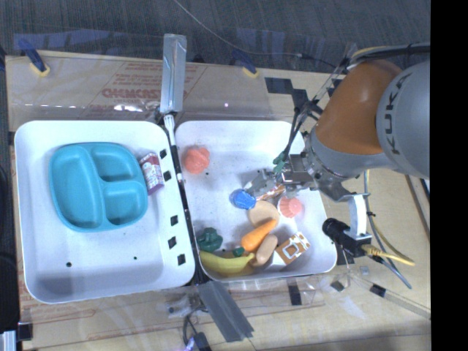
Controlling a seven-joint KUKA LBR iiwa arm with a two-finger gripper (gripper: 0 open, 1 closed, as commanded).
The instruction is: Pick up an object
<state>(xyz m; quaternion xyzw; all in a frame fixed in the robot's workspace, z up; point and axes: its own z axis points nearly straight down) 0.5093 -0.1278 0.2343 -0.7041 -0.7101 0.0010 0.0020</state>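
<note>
My gripper (268, 186) hangs low over the middle of the right bin (227, 134), reaching in from the right. Just to its lower left lies a small blue object (241, 198), close to the gripper's tip. A beige lump (262, 212) and a pink ball (291, 208) sit right below the gripper. Nothing is seen held. Further toward the front lie an orange carrot (259, 234), a yellow banana (225, 262), a green toy (210, 238) and a white and orange block (292, 248). A peach ball (196, 159) rests alone at the bin's left.
The left bin (44, 269) holds a light blue divided tray (99, 185) and a small dark red packet (151, 172) by the divider. A black fitting and cables (344, 236) stand at the right bin's right rim. The grey and orange arm (365, 119) hangs over the bin's right side.
</note>
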